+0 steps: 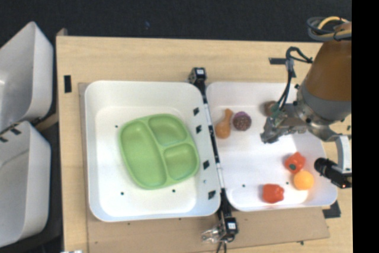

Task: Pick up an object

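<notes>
Hovering my pincer [269, 134] over the right bin [249, 178]; can't tell its state. Nearest: round dark purple fruit [241, 121] beside a tan drumstick-shaped toy [224, 125].

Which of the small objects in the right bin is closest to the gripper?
The purple round object, just left of the gripper; the red and orange pieces lie farther away.

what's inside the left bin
A green divided plate lies in the left bin, its three compartments bare. Whatever part of the bin floor sits under the plate is covered.
</notes>
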Controlling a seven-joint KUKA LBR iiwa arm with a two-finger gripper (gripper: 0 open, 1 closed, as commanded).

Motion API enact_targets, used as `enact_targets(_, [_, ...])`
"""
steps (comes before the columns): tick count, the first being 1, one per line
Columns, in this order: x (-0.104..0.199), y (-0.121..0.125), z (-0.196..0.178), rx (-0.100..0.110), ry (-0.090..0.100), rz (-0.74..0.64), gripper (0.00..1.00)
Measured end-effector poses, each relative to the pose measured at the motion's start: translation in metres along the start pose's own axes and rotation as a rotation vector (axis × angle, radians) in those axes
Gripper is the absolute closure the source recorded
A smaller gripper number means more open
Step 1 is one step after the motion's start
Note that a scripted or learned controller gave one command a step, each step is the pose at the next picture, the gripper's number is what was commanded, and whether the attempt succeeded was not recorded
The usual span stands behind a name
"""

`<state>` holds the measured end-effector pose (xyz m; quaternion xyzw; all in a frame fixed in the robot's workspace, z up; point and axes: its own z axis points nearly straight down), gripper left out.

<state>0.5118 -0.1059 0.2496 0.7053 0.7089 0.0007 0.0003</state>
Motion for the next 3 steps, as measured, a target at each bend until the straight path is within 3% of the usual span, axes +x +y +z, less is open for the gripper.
enact_targets(1, [0.052,0.001,0.012,0.000,-0.001,0.000,1.00])
enact_targets(3, [0.156,0.000,0.001,0.001,0.000,-0.001,1.00])
